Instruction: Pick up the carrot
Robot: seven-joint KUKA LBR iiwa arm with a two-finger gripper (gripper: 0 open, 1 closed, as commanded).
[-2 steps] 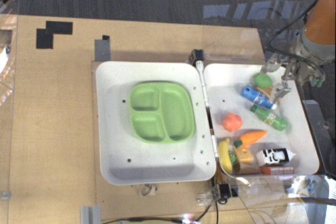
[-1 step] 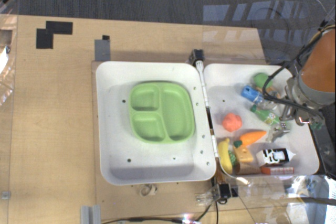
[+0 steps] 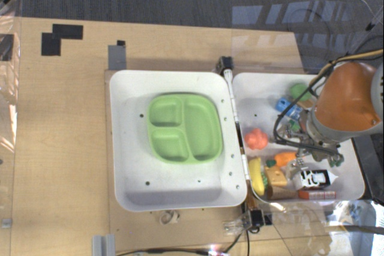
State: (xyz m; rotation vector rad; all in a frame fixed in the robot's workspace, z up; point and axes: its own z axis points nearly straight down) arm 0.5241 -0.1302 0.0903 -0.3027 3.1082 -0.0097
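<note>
The carrot [image 3: 284, 159] lies in the right bin [image 3: 354, 186], between a yellow banana [image 3: 256, 174] and the end effector [image 3: 309, 160], which hangs low just beside its tip. Whether the end effector is open or gripping cannot be told. The left bin [image 3: 129, 147] holds 1 green divided plate [image 3: 183, 128].

Arm [image 3: 351, 99] reaches from right; wrist pointing down.
</note>
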